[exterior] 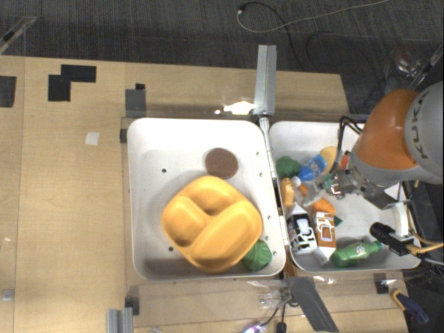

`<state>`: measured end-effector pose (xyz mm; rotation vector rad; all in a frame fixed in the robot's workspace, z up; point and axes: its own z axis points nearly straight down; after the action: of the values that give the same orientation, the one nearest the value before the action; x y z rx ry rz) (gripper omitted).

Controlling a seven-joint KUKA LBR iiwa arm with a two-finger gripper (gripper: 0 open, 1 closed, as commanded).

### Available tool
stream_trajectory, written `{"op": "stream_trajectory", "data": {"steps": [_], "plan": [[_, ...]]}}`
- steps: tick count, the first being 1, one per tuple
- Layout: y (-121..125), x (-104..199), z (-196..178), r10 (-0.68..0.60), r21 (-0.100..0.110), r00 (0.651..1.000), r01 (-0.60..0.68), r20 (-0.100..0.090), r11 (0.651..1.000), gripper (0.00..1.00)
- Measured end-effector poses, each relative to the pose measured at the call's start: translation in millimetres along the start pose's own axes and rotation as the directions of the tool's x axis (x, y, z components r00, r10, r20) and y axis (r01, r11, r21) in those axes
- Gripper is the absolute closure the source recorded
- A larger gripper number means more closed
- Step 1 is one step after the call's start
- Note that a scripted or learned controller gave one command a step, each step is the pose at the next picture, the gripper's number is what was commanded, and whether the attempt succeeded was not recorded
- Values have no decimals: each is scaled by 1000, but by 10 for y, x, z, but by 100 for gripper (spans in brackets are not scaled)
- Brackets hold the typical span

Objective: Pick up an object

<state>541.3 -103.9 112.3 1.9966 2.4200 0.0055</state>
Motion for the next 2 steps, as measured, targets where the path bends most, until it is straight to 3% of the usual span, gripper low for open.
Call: {"op": "stream_trajectory", "data": {"steps": [1,2], "plan": [[87,-45,221,-83,-5,997,83,1,997,0],[120,-28,100,-84,-14,996,84,1,996,100]]}}
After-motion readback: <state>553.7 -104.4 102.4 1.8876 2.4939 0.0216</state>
